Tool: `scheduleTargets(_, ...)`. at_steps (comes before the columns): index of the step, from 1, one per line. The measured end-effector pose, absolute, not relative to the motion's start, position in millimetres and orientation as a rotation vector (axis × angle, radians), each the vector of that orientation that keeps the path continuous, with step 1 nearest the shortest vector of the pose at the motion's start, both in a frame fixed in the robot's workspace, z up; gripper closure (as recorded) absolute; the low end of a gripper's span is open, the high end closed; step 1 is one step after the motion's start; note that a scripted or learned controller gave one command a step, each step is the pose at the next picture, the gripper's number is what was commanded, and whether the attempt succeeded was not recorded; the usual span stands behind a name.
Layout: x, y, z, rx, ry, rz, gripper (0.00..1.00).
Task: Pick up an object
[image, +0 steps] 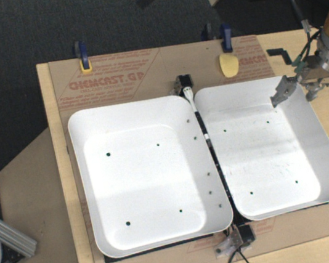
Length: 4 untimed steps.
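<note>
My gripper [295, 88] hangs spread and holding nothing over the right bin's [315, 134] far right corner. The only object I see — a yellow piece [229, 64] — sits beyond that bin's far rim, so closing here likely grabs air.

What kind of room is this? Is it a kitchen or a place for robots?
Probably a robot lab or workshop, not a kitchen. A gripper on a robot arm hangs over the right white bin, the left white bin sits beside it, and blue clamps pin the brown board underneath.
</note>
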<state>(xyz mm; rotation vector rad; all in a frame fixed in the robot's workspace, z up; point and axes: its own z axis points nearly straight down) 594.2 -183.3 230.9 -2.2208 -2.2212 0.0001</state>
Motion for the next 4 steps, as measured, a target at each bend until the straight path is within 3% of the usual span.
scheduleTargets(1,594.9,-183.4,241.7,-2.222,-2.224,-0.003,1.0)
scheduleTargets(2,597.2,-136.1,343.7,-2.222,-2.235,-0.011,1.0)
scheduleTargets(3,632.3,-90.2,271.0,-2.214,-2.224,0.002,1.0)
scheduleTargets(4,640.6,-126.7,349.0,-2.232,-2.226,-0.008,1.0)
